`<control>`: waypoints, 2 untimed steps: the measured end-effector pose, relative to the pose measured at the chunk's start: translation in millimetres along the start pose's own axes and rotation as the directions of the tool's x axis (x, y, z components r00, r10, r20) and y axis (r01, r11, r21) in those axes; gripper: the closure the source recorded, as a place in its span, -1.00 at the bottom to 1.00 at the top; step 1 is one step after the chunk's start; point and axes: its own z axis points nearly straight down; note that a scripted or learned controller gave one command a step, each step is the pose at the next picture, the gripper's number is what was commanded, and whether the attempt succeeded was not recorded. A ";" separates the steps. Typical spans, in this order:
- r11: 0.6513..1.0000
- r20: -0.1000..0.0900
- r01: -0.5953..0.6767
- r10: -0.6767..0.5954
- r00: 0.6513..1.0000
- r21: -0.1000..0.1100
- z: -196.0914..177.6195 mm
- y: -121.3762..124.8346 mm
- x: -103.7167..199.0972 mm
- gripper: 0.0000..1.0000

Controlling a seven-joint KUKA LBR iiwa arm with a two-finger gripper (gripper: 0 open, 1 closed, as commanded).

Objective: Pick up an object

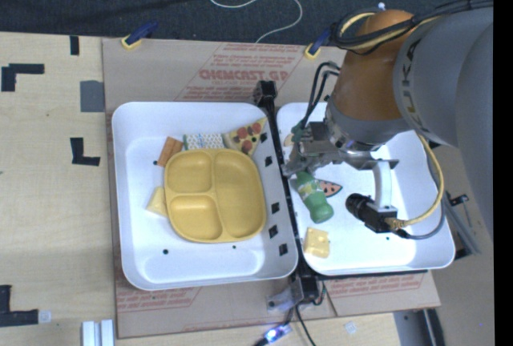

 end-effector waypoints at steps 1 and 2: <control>1.000 0.003 -0.008 0.008 1.000 0.003 16.4 -9.2 -9.6 1.00; 1.000 0.002 -0.006 0.006 1.000 0.001 8.8 0.3 -9.8 1.00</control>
